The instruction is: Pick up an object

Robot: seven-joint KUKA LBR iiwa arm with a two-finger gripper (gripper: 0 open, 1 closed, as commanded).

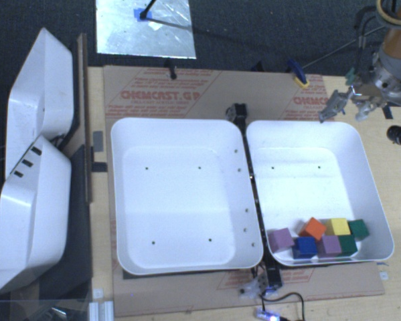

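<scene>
The claw (347, 105) hangs at the upper right, over the far rim of the right bin (361, 152), near that bin's far right corner. Its two fingers stand spread apart with nothing between them; one finger (333, 104) points left over the rim, the other sits to its right. The arm (395, 52) rises behind it toward the upper right edge, with its orange band just above the wrist.

The things to pick lie well apart from the claw, at the opposite end of the same bin: a cluster of small blocks packed into the near right corner. An orange block (314, 228) sits on top toward the middle of the cluster, tilted. A yellow block (339, 227) is just right of it, and a green block (359, 229) is at the far right, near the bin's wall. In front lie a blue block (305, 247), a purple block (331, 245) and a second, darker green block (348, 245), touching one another in a row along the near wall. A mauve block (280, 237) sits at the left end, just beside the blue one.

The left bin (180, 246) lies beside the right one, their walls touching along the middle. Both rest on a brown board (207, 89) on the bench.
</scene>
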